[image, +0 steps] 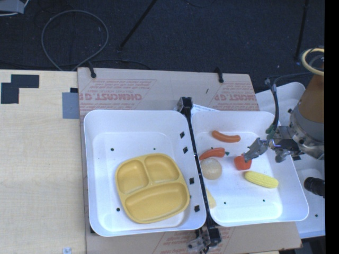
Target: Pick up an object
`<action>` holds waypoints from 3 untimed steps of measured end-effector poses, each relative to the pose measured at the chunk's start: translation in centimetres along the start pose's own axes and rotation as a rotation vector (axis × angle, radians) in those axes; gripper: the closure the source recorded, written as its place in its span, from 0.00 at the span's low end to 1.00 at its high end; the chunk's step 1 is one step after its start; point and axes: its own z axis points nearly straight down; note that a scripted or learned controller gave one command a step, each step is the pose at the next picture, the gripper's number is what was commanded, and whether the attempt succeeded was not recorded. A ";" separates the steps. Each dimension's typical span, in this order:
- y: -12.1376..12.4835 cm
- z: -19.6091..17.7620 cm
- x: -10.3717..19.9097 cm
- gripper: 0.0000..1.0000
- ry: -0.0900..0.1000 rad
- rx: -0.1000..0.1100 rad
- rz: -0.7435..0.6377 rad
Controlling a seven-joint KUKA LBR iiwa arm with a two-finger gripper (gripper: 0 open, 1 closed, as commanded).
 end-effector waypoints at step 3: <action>1.7 9.6 -0.7 0.00 0.000 -0.004 -0.001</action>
